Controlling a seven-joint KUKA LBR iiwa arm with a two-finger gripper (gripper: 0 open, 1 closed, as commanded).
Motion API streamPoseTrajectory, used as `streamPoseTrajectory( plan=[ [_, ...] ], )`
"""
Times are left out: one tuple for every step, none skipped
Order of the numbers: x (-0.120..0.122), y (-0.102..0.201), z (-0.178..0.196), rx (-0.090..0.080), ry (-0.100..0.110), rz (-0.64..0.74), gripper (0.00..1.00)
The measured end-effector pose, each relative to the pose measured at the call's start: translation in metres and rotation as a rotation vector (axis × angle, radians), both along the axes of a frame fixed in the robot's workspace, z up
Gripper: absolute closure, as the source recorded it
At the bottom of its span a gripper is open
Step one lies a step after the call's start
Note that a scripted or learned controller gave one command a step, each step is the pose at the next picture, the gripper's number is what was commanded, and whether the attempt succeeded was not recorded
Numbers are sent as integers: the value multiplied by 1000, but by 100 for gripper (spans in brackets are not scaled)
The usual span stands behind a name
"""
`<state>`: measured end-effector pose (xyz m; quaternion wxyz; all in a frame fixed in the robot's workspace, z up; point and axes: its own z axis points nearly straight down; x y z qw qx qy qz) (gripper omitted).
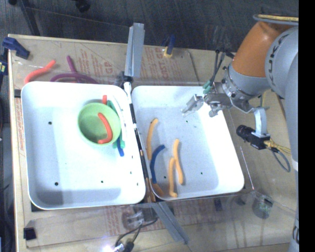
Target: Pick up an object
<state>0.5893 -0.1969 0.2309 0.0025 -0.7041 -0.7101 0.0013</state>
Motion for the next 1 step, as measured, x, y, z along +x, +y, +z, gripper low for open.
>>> streamPoseTrajectory(
  plan=[
    [-73,30,-93,-1,2,-79,0]
  ],
)
